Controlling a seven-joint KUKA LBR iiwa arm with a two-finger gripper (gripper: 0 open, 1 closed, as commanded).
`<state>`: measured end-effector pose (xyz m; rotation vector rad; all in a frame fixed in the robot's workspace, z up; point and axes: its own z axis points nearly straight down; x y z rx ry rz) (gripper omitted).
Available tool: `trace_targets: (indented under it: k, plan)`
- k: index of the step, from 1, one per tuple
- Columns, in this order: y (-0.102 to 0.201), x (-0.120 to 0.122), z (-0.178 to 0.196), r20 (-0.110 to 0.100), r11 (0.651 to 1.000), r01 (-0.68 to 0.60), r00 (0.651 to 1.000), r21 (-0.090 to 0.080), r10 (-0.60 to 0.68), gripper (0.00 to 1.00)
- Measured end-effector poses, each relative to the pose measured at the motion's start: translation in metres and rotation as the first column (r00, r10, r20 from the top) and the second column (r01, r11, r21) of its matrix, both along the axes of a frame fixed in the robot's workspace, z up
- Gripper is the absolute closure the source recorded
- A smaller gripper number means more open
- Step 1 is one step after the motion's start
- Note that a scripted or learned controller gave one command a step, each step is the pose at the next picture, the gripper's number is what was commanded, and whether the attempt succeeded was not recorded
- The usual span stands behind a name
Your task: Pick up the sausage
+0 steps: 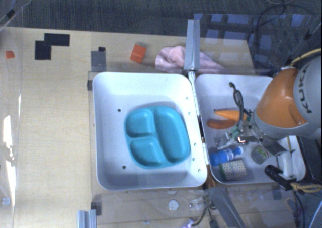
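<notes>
The left bin [100, 121] carries a blue divided plate [157, 137] at its centre. The right bin [214, 83] holds the clutter: a blue bottle [224, 156] and a sponge [234, 170] by its near edge. The sausage [221, 124] (reddish-brown, beneath an orange carrot-like piece [226, 114]) lies near that bin's left wall, long axis left to right. The gripper [241, 135] hangs just right of it, slightly nearer; I cannot tell its state.
</notes>
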<state>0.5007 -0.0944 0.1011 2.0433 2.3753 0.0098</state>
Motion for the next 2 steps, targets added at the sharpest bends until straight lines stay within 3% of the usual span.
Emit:
trace_targets:
  k: [1, 2]
  plan:
    - [-0.004, 0.046, -0.011, 0.007, 1.0, -0.003, 1.0, -0.001, 0.003, 0.0]
    - [-0.004, 0.05, 0.003, 0.019, 1.0, -0.007, 1.0, -0.003, 0.007, 1.0]
